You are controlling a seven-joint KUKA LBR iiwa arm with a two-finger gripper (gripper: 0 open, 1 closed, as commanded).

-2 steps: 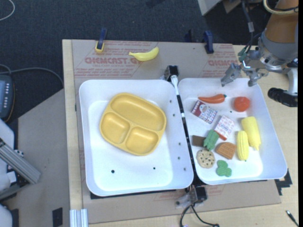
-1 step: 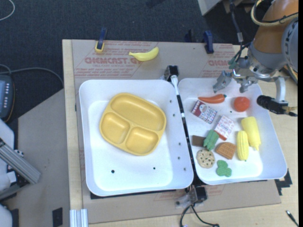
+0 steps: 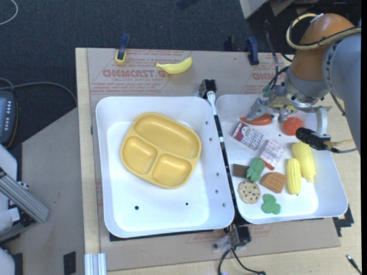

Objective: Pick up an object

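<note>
Gripper (image 3: 269, 109) sits at right bin's (image 3: 338, 195) far edge; grip state unclear. Red-orange toy (image 3: 259, 120) just beside it looks light, rigid, slick. Pinch across its narrow middle.

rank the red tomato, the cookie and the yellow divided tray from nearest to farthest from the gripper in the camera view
1. The red tomato, just below the gripper at the far end of the right bin.
2. The cookie, toward the near edge of that bin.
3. The yellow divided tray, over in the left bin.
</note>
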